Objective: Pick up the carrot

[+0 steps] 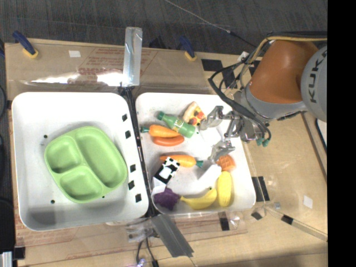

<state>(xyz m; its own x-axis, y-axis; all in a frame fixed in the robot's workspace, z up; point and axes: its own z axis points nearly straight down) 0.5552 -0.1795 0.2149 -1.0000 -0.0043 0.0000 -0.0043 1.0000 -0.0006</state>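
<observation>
The carrot (182, 161), orange with a small green end pointing right, lies in the middle of the right bin (146, 107). It partly rests against a black-and-white block (166, 172). My gripper (217, 133) hangs over the right half of this bin, up and to the right of the carrot. Its two metal fingers (212, 117) stand apart, one near the pizza slice (193, 113) and the other close to a small red-orange fruit (225, 162). The gripper is open with nothing between the fingers.
The right bin also holds a green bottle (177, 124), two orange-red vegetables (166, 136), a banana (199, 199), a yellow fruit (224, 188) and a purple piece (165, 199). A green divided plate (84, 162) sits in the left bin (25, 115).
</observation>
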